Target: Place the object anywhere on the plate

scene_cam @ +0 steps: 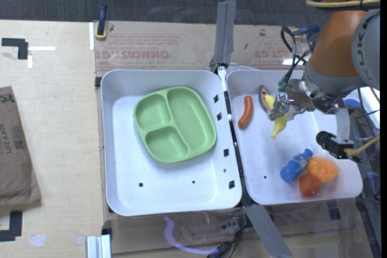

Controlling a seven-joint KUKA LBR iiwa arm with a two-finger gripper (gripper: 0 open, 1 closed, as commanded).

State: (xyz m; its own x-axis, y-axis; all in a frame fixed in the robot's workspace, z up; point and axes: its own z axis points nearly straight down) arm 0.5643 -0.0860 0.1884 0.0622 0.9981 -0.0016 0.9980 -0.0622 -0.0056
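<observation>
While the task's object has yet to reach the plate, the layout reads from the near edge outward. Nearest the camera, in the right-hand shallow white bin point(260, 187), lie a red rounded plastic fruit point(309, 185), an orange rounded plastic fruit point(323, 170) touching it, and a small blue plastic bottle point(296, 167) just beside both. Farther back, the pale green three-compartment plastic plate point(175, 124) sits in the left-hand shallow white bin point(163, 193), with nothing on it. At similar depth in the right bin lies an orange-red toy sausage point(245, 112), near the divider. Just beyond it, the pincer point(282, 110) hangs over the right bin, apparently closed on a yellow toy banana point(279, 125), whose lower end dangles below the fingertips; a second small yellow-and-dark item point(266, 98) lies just beside it, too unclear to identify. Judged risks: the banana seems held near one end, so it may swing or slip out during transfer across the raised bin walls; a release short of the plate would land it on the bin floor; a low carry could catch the divider. Farthest, brown cardboard point(157, 45) covers the light wooden desk point(48, 124).
</observation>
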